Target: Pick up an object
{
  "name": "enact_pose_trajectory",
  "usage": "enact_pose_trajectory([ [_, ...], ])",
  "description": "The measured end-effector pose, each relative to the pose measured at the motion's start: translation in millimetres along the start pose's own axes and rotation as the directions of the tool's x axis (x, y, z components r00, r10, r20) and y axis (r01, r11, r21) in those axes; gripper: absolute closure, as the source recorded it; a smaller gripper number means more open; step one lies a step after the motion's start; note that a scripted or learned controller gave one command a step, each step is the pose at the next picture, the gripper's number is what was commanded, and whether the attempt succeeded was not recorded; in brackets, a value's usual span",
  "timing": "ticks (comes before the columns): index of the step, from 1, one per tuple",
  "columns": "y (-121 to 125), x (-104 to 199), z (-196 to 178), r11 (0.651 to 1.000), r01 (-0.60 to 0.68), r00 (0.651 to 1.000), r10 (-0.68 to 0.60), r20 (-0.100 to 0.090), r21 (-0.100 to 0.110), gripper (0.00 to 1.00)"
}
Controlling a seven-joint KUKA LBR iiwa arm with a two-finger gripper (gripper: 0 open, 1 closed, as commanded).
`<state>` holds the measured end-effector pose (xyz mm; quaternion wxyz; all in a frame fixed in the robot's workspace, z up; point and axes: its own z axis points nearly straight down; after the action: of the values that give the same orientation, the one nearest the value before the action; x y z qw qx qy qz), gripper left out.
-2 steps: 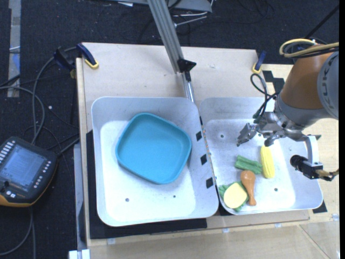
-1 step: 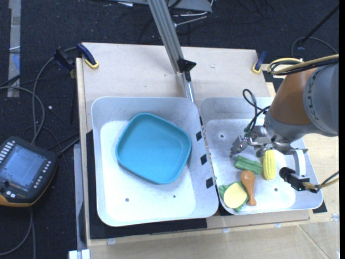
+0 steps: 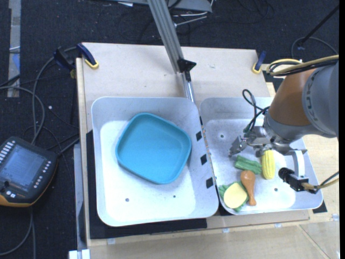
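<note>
Two shallow white bins sit side by side on the pale wooden surface (image 3: 140, 69), seen from the fixed camera above at a slant. The left bin (image 3: 108, 198) holds a blue square plate (image 3: 153, 147), lying flat and turned a little off the bin's edges. The right bin (image 3: 215, 117) holds the small toy foods, all gathered toward its near right part: a yellow corn cob (image 3: 268, 163) standing roughly lengthwise, a green piece (image 3: 248, 163) just beside the cob on its left, an orange drumstick-shaped piece (image 3: 249, 183) below the green one, and a round yellow-green slice (image 3: 234, 195) touching the drumstick's lower end near the bin's front wall. The grey arm with its orange band (image 3: 288, 104) reaches in from the right and hangs over this bin, with the tool (image 3: 249, 143) low above the bin floor, just above and left of the green piece and the corn. Whether its fingers stand wide or narrow cannot be told from this angle, and nothing is visibly between them. Beyond the surface, a handheld pendant (image 3: 24, 169) lies on the dark floor at left, and a metal rail (image 3: 167, 28) slants up from between the bins.
</note>
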<state>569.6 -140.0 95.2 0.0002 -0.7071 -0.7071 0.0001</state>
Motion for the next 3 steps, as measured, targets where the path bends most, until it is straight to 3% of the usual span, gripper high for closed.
enact_pose_trajectory([
  [1,0,0,-11,1.000,0.000,1.000,0.000,0.000,-0.001,1.00],
  [3,3,-14,-121,1.000,0.000,1.000,0.000,0.001,-0.005,1.00],
])
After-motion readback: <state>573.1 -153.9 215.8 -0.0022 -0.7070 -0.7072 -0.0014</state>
